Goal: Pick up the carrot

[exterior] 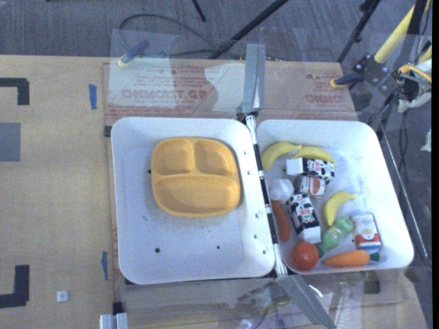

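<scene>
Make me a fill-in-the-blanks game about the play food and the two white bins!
1. The yellow divided plate sits in the ____ bin.
2. The carrot lies along the near wall of the ____ bin.
3. The round red thing just left of the carrot is a ____.
4. The curved fruit at the far end of that bin has the colour ____.

Missing words: left; right; tomato; yellow

bench (55, 184) | two white bins: left bin (130, 245), right bin (391, 245)
</scene>
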Robot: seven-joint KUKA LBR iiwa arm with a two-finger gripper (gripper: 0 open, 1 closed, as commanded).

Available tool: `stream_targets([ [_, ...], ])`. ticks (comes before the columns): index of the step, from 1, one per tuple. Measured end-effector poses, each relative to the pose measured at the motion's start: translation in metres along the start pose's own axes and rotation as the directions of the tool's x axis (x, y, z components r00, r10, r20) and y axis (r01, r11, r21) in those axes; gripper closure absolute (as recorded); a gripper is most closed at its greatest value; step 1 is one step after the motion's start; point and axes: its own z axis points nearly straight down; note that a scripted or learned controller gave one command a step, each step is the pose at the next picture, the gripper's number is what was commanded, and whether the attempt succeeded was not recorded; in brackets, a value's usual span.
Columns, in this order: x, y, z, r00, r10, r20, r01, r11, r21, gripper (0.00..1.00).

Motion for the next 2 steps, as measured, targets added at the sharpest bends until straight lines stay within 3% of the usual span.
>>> stream_targets([
  [1, -0.012, 0.001, 0.005, 1.0, 0.0, 0.001, 0.0, 1.0, 0.001, 0.0],
  [2, 0.003, -0.048, 0.096, 0.996, -0.091, -0.001, 0.091, 0.996, -0.001, 0.0],
])
